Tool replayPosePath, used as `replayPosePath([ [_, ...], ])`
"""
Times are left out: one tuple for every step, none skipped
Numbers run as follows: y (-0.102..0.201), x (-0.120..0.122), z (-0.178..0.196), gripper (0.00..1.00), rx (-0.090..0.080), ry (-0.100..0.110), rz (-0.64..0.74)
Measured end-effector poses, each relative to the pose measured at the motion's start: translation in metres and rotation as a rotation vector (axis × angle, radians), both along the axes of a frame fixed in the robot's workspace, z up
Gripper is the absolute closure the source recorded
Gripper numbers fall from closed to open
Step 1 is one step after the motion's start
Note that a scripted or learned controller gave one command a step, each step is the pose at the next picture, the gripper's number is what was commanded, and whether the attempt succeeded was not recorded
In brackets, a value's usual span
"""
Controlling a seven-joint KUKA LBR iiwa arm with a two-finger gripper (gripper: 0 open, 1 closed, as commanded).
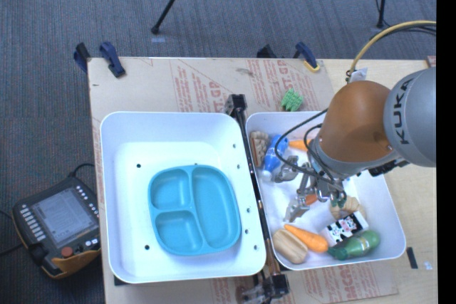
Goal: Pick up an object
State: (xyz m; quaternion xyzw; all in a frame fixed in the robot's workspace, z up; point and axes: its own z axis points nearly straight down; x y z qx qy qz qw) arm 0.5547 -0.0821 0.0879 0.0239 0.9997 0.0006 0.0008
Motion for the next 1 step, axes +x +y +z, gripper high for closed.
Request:
replayPosePath([
  [-0.0048, 0.0085, 0.0002, 0.00, 0.000, 0.000, 0.277],
])
